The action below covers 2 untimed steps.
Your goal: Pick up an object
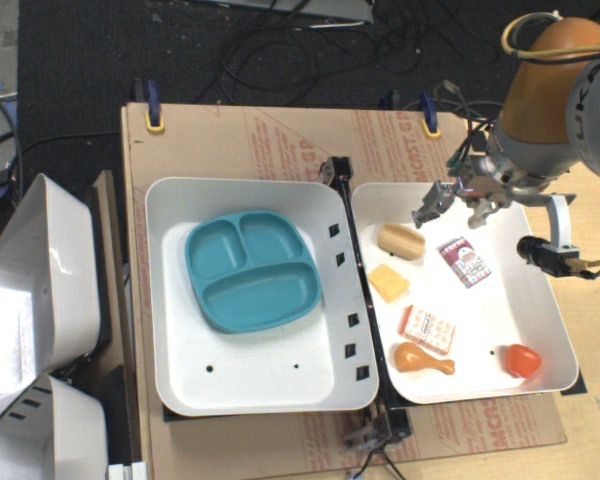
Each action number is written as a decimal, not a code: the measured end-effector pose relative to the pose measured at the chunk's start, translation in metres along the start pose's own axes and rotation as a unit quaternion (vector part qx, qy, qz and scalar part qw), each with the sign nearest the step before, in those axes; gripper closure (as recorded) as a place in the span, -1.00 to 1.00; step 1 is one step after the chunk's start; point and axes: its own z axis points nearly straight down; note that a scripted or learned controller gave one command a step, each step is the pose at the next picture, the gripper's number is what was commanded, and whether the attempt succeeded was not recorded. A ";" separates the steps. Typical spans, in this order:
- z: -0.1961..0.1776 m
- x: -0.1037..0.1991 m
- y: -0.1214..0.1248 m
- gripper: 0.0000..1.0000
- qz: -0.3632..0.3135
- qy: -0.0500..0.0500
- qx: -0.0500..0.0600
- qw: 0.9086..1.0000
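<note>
- We see the gripper [458,200] at twelve o'clock in the right bin [550,313], fingers apart and holding nothing.
- The bread roll [401,241] lies just below, close for grabbing.

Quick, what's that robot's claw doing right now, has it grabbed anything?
Tool: over the right bin's far end, nothing seen in it; open or closed cannot be told.

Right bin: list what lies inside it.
In the right bin: a bread roll, yellow cheese wedge, purple packet, red-and-white box, orange drumstick and red tomato-like piece. The gripper and arm cover the bin's far edge.
</note>
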 end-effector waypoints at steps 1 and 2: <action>-0.008 0.000 0.003 -1.00 -0.001 -0.001 -0.007 1.000; 0.050 0.003 0.012 -1.00 -0.003 -0.001 -0.005 1.000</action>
